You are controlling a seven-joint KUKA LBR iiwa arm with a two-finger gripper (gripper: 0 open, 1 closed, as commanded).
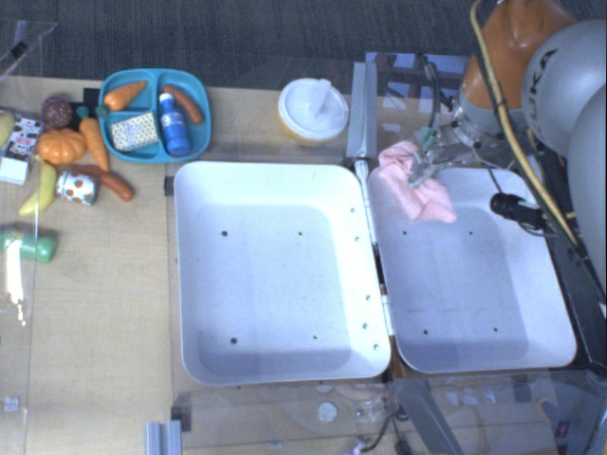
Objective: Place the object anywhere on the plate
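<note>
A crumpled pink cloth (422,190) lies in the far left corner of the right bin (493,282). My gripper (423,162) comes in from the upper right and its fingertips pinch a bunched fold of the cloth at its upper middle. The rest of the cloth sags down and to the right of the fingers. A blue divided plate (188,86) sits on the bench at the far left, holding toy food and a small blue bottle (174,124). A white round dish (313,108) with a yellow rim stands behind the gap between the bins.
The left bin (275,273) lies between the cloth and the blue plate. Toy vegetables, a banana (40,191) and a small can (76,188) are scattered left of the plate. A metal divider (358,112) rises behind the bins' joint. The arm's cables hang at the right.
</note>
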